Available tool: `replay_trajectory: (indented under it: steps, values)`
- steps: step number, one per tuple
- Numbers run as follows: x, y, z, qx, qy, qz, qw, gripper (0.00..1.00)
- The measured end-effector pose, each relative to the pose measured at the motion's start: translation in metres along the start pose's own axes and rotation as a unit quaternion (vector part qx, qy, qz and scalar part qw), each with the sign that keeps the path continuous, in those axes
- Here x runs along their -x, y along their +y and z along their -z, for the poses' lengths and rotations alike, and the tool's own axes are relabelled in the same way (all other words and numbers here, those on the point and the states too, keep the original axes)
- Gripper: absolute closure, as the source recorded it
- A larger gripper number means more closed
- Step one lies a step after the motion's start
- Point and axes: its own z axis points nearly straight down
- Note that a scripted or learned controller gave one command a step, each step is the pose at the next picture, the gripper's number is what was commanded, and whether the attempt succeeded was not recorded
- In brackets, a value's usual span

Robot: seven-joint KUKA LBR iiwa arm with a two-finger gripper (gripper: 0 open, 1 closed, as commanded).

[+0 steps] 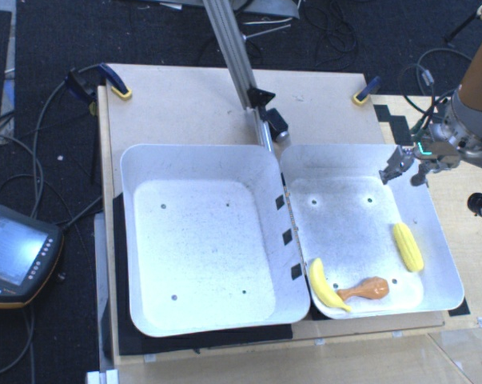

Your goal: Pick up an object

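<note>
Below, two shallow white plastic bins side by side: left bin [145, 238], right bin [348, 186]. Three small items, all in the right bin's near end: one yellow corn cob [408, 246] by the right wall, one yellow banana [324, 286] against the dividing wall, one tan drumstick-shaped toy [366, 290] touching the banana. Hovering over the right bin's far right corner, two-finger gripper [403, 166], fingers parted, holding nothing, well apart from all three. One slanted aluminium pole [233, 42] above the bins.

A pale wooden surface [193, 106] stands on dark carpeted floor [49, 22]. Black cables [25, 146] trail across the floor past the surface's left edge, near a handheld control pendant [17, 254]. Yellow clamps [119, 90] grip the far corners.
</note>
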Motion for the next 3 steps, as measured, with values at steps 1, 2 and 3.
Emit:
replay_trajectory:
  steps: [1, 2, 3]
  values:
    - [0.000, 0.000, 0.000, 0.000, 0.000, 0.000, 1.0000, 0.00]
    - [0.000, -0.001, -0.063, -0.002, 0.001, 0.000, 1.0000, 0.00]
    - [0.008, 0.003, -0.119, -0.002, 0.000, 0.000, 1.0000, 0.00]
